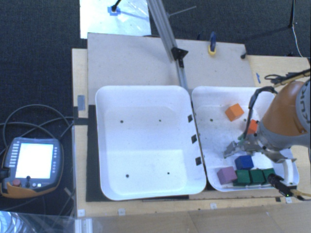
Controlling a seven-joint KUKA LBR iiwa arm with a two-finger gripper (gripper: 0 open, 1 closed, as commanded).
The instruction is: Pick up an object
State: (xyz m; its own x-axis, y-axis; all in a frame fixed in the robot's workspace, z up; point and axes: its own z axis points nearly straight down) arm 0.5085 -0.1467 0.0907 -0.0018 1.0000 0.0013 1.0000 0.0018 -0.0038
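The shallow white plastic left bin (104, 130) carried nothing on its floor, so the work lay in the matching right bin (209, 106). There the objects crowded the near edge: a mauve block (226, 174), a dark blue cube (244, 162) and two green blocks (256, 176), probably slid down together. An orange cube (234, 111) sat apart toward the far edge. The grey two-finger gripper (232, 149) hung low just beside the blue cube, likely its target; finger spread could not be told.

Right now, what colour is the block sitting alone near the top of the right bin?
Orange, seen in the camera view: the lone block.
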